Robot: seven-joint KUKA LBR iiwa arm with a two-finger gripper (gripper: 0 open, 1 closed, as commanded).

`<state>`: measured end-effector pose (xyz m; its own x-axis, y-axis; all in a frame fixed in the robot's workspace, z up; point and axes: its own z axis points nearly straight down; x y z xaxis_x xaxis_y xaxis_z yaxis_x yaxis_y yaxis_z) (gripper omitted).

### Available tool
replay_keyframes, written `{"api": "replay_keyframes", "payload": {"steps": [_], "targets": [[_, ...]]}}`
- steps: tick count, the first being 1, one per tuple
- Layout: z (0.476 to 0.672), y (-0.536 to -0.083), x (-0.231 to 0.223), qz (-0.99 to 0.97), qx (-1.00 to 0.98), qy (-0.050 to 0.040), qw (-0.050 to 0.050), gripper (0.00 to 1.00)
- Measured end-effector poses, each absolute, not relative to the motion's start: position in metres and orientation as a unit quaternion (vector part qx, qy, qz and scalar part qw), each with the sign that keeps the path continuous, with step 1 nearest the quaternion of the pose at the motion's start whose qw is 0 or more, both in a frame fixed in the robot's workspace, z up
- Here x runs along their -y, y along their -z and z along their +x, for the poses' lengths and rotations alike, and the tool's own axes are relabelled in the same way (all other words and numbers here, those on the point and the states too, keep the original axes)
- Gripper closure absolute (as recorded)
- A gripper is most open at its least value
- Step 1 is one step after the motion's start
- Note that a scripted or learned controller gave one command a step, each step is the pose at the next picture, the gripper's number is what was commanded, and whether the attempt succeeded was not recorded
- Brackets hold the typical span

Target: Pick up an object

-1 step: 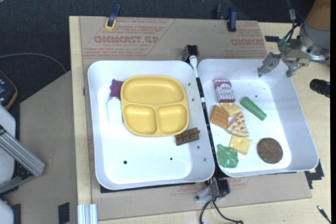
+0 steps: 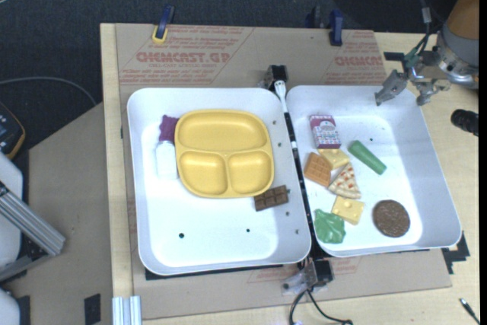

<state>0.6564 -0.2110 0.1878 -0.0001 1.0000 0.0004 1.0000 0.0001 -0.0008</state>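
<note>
Bins come first by size: the left bin [image 2: 152, 240] and the right bin [image 2: 434, 186] lie side by side on the bench, their inner edges touching along the middle. In the left bin a yellow divided tray [image 2: 224, 154] sits toward the far half, with a purple item [image 2: 167, 126] and a white item [image 2: 165, 160] just beside its left edge and a brown chocolate piece [image 2: 271, 199] touching its near right corner. The right bin holds the smaller food toys, grouped in its left half — a brown round patty [image 2: 391, 218], a red-and-white carton [image 2: 326, 131], a green cylinder [image 2: 367, 157], a waffle square [image 2: 319, 169], a pizza slice [image 2: 344, 180], a cheese wedge [image 2: 348, 208] and a green leafy piece [image 2: 329, 227]. The gripper [image 2: 407, 90] hangs over the far right corner of the right bin, well apart from every toy; its fingers [image 2: 389, 90] are spread apart with nothing between them.
</note>
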Motion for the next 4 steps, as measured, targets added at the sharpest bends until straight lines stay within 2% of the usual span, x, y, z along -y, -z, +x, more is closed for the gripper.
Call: {"api": "replay_keyframes", "payload": {"steps": [2,3,4], "targets": [[0.654,-0.092,0.204,-0.706,0.708,-0.0012,0.002,0.00],[0.655,-0.106,0.204,-0.706,0.708,0.0000,-0.001,1.00],[0.665,-0.155,0.199,-0.706,0.708,0.0018,-0.004,1.00]]}}
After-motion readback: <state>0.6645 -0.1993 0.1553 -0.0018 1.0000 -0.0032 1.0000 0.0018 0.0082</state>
